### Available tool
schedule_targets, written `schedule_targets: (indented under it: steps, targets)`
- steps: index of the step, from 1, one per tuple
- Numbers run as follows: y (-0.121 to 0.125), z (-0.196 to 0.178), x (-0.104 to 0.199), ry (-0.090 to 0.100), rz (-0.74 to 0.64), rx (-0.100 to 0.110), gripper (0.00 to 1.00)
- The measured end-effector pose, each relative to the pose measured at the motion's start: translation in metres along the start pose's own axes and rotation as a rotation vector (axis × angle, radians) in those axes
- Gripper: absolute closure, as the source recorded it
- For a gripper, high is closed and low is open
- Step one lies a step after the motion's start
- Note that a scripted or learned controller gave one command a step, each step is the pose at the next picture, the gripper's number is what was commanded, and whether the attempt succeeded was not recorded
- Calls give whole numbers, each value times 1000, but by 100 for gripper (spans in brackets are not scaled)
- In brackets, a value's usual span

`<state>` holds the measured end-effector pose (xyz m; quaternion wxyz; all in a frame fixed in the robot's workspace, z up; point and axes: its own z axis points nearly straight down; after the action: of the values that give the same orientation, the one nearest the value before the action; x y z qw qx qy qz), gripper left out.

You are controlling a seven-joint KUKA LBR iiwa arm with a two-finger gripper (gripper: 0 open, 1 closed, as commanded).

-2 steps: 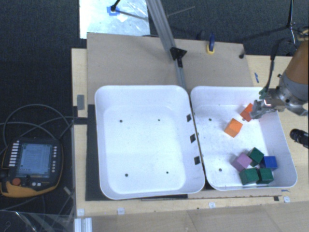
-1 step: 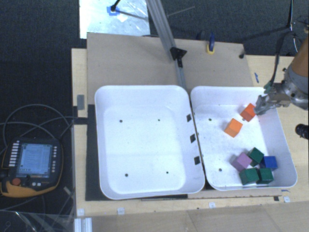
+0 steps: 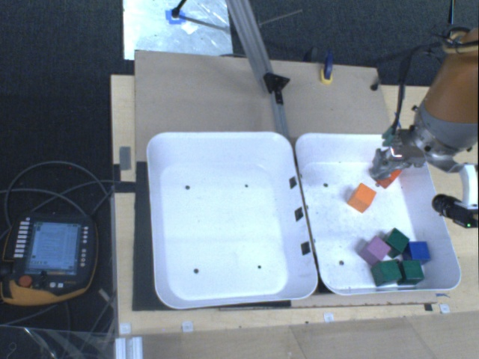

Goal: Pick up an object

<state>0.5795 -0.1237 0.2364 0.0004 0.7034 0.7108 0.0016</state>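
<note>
Two white bins sit side by side; my gripper (image 3: pixel 388 169) hangs over the upper right of the right bin (image 3: pixel 329 172). A red-orange block (image 3: pixel 389 178) shows right at its tip, though I cannot tell whether the gripper has it. An orange cube (image 3: pixel 362 197) lies just lower left of it, and purple (image 3: pixel 376 250), green (image 3: pixel 397 241) and blue (image 3: pixel 418 251) blocks cluster at the lower right.

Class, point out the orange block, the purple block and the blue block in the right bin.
orange block (image 3: pixel 361 197), camera view, middle of its top face
purple block (image 3: pixel 376 250), camera view, centre of its top
blue block (image 3: pixel 418 251), camera view, its top face
</note>
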Motion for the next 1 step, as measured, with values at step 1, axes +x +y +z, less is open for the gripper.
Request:
schedule_targets:
  steps: [1]
  targets:
    - [0,8,47,0,1,1,100]
